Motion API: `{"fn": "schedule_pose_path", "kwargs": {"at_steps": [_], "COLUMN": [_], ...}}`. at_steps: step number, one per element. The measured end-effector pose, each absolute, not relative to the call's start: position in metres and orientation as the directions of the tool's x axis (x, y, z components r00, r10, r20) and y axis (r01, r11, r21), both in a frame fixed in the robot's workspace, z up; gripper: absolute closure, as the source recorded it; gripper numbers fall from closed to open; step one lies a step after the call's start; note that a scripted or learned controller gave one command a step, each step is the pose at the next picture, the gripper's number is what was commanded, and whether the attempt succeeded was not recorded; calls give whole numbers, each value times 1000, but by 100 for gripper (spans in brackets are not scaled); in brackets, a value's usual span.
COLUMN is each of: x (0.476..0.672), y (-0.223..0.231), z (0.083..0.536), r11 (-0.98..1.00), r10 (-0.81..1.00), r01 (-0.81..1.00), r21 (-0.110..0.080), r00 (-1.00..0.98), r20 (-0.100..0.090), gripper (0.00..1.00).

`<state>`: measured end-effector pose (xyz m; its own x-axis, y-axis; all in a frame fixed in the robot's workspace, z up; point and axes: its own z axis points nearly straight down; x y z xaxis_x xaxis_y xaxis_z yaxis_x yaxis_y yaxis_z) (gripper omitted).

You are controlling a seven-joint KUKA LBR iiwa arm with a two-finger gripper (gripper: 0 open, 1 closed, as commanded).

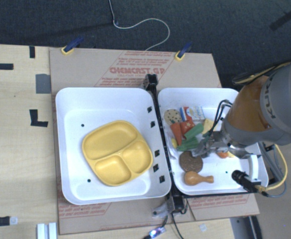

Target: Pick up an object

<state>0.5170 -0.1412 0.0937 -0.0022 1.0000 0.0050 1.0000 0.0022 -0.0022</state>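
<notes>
The right bin (235, 183) holds a pile of toy food. A green leafy piece (190, 138) lies over an orange-red carrot-like piece (177, 131), with a speckled cookie (172, 116) and a small white packet with red and blue marks (191, 113) behind them. A brown round patty (190, 161) and a tan drumstick (197, 179) lie nearer the front. My gripper (205, 147) is low in this bin, at the right edge of the green piece and just above the patty. The arm hides the bin's right half.
The left bin (68, 133) holds a yellow three-compartment plate (117, 152), tilted diagonally. A black divider (157, 128) joins the two bins. The arm's grey body with its orange band (249, 108) fills the right side. Cardboard and a white cable lie behind the bins.
</notes>
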Motion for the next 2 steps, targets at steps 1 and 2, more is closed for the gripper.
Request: {"fn": "schedule_pose_path", "kwargs": {"at_steps": [1, 2], "x": [527, 527], "y": [-138, -137], "z": [142, 201], "r11": [2, 2], "r10": [1000, 1000], "r01": [1000, 1000], "r21": [-4, -4], "r00": [-2, -2], "r20": [1, 1], "gripper": [100, 100]}}
